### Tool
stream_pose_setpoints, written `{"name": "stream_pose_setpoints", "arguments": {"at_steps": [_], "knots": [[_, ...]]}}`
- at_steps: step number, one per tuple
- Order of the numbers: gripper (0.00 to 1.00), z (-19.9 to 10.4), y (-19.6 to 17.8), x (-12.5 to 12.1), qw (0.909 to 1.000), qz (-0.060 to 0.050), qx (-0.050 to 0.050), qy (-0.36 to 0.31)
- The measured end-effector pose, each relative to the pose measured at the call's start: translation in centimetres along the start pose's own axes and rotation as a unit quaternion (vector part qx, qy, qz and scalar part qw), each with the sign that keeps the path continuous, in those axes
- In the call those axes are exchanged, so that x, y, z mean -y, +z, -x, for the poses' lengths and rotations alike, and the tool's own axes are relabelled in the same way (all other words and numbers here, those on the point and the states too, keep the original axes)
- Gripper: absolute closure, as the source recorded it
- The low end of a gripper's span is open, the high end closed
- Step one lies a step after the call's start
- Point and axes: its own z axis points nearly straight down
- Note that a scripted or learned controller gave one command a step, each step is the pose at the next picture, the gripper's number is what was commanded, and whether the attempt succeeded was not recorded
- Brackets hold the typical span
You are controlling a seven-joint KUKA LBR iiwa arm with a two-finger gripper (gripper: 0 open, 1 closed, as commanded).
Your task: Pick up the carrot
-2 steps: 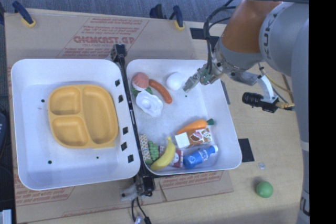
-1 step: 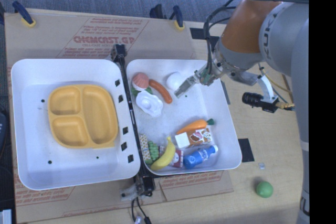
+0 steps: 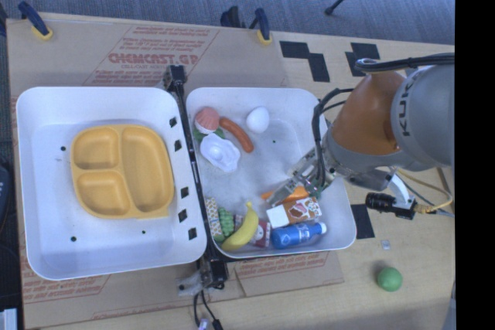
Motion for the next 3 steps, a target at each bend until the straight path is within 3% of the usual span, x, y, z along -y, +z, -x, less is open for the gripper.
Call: {"name": "stream_pose_setpoints", "arguments": {"at_steps": [1, 2, 3], "knots": [[0.00, -3.2, 0.6, -3.6, 0.9978, 0.000, 0.000, -0.067], [0.00, -0.8, 0.6, -3.8, 0.9824, 0.001, 0.001, -0.187], [0.00, -3.2, 0.3, -0.9, 0.9489, 0.003, 0.010, -0.315]]}}
